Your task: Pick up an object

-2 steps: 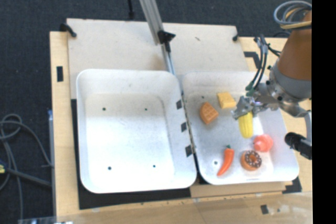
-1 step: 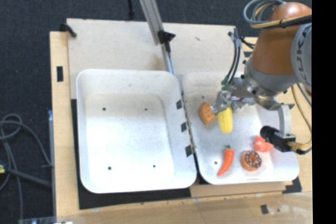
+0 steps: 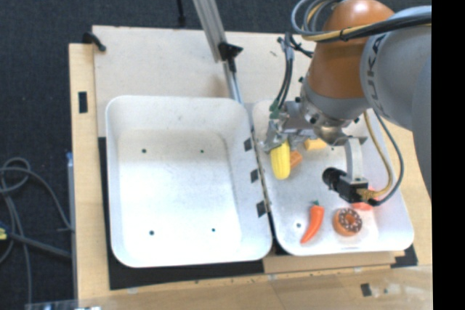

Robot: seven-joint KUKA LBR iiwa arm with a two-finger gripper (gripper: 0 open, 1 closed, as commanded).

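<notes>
My gripper [image 3: 282, 138] hangs under the grey and orange wrist, over the left part of the right bin [image 3: 392, 232]. A yellow corn-like object [image 3: 280, 160] sits directly below it, its top end touching or tucked under the gripper's metal parts. An orange piece [image 3: 296, 155] lies against the yellow object's right side. A pale yellow piece [image 3: 315, 144] peeks out from beneath the wrist. Toward the bin's front lie a red chili pepper [image 3: 313, 223] and a brown frosted donut [image 3: 348, 221].
The left bin [image 3: 174, 178] stands beside the right one, sharing a narrow divide with black clips [image 3: 256, 174]. A slanted metal rail [image 3: 207, 7] rises behind the bins. A black fitting on the arm's cable [image 3: 343, 184] hangs over the right bin.
</notes>
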